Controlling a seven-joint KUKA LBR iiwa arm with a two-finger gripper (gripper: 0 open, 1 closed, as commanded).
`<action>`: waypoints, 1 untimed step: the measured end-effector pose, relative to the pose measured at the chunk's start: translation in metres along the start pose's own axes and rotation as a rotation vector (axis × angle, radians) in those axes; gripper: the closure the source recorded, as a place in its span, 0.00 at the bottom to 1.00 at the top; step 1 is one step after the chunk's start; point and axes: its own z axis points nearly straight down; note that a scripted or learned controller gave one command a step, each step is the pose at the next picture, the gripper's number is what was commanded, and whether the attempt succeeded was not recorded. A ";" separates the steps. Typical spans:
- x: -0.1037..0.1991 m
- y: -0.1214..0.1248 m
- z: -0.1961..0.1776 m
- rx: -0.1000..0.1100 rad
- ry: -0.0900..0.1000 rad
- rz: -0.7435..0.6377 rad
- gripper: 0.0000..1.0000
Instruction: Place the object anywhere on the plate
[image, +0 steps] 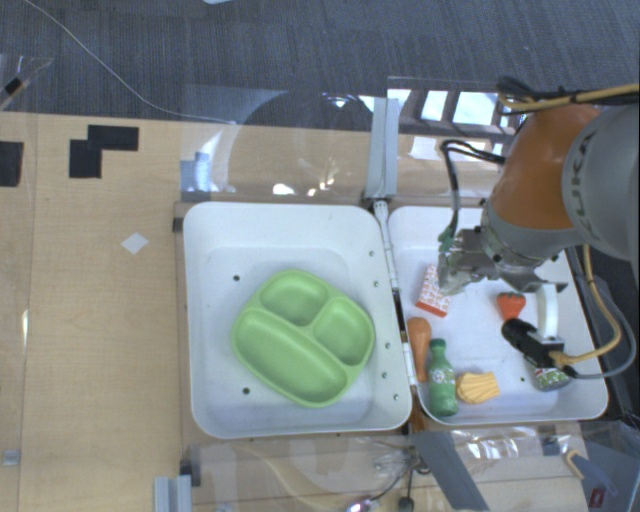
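Jaws hung over the red-and-white packet in the right bin; you couldn't tell how they stood. That packet, just right of the divider, looked light, thin and crushable, best taken across its narrow edges. Left of the divider, the left bin held the green plate. Right of it lay a carrot, green bottle, corn and strawberry.

plate in left bin

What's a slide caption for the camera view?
Hand over the right bin, above a red-and-white packet; green plate waits in the left bin.
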 end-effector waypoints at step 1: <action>0.056 0.025 -0.015 0.000 0.001 0.001 1.00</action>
